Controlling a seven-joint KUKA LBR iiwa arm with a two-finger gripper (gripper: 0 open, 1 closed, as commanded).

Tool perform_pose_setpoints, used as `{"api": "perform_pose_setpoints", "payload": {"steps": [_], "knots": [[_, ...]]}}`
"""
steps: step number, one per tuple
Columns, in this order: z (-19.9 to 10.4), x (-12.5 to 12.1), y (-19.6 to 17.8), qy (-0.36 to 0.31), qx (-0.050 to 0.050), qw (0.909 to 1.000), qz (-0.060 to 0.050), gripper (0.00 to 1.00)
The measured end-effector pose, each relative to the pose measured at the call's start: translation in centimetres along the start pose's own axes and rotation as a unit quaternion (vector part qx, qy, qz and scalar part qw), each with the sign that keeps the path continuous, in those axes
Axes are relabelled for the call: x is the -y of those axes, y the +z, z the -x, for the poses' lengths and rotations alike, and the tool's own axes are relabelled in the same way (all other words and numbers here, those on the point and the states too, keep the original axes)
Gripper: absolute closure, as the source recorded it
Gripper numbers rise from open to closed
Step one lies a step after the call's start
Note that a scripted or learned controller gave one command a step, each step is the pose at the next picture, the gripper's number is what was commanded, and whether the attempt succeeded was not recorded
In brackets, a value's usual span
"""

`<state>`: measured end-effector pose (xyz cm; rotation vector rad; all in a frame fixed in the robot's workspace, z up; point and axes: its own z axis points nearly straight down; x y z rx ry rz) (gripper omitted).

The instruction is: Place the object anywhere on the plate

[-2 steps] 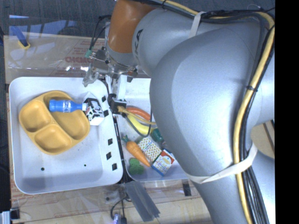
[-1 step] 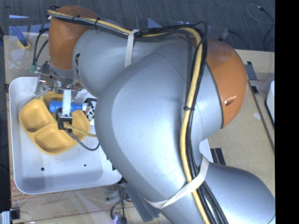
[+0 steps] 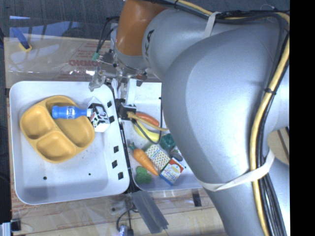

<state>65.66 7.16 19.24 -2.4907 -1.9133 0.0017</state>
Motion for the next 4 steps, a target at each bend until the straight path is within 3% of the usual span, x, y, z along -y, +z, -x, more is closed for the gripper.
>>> {"api": "perform_pose_setpoints", "payload": {"steps": [1, 2, 3, 4], "knots": [[-0.2, 0.0, -1.0, -0.004, 0.0, 1.0, -0.001, 1.0], [-8.5, 2.4, -11.2, -0.045, 0.0, 0.999, 0.0, 1.0], [-8.7, 2.5, -12.1, -0.05, 0.0, 0.9987, 0.0, 1.0], [-14.2, 3.9, -15.6, -0.132, 0.0, 0.9912, 0.0, 1.0]]}}
